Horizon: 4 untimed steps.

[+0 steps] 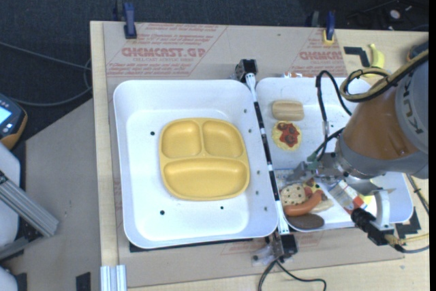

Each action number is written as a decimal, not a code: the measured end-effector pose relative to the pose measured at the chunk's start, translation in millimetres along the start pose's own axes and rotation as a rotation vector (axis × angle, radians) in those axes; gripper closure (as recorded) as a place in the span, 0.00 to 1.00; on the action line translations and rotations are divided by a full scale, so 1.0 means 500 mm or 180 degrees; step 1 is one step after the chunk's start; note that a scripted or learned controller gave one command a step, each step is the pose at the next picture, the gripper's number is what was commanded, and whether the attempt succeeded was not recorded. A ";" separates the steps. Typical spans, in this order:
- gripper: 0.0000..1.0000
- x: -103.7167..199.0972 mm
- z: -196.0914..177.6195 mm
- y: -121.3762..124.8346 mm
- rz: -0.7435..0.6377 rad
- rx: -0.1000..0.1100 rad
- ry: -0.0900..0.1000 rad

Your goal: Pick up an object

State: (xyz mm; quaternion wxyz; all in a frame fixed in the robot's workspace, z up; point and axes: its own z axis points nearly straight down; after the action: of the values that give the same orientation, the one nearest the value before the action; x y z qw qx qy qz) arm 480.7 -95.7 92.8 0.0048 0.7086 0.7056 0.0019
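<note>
Yellow three-compartment plate [204,158] in the white left bin [129,146]; tan bun [287,110], yellow round with red topping [287,135], speckled beige cookie [293,195], orange-red sausage [304,206], dark brown patty [310,221] in the white right bin [300,88]; pale desk [102,78] with red lettering; grey arm [381,140], orange band.

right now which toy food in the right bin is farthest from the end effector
The tan bread roll at the far end of the right bin. The pizza slice lies just below it, while the cookie and sausage sit beside the end effector.
</note>
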 end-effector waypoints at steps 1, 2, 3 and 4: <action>1.00 0.002 -0.021 0.005 -0.0009 -0.0013 0.0001; 1.00 -0.140 -0.189 0.067 0.0001 -0.0007 -0.0012; 0.00 -0.130 -0.178 0.062 -0.0013 0.0028 0.0010; 0.00 -0.164 0.027 0.039 -0.0008 0.0042 0.0014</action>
State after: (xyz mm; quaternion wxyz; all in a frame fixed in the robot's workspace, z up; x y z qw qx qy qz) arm 499.7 -177.6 79.8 -0.0015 0.7078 0.7064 -0.0012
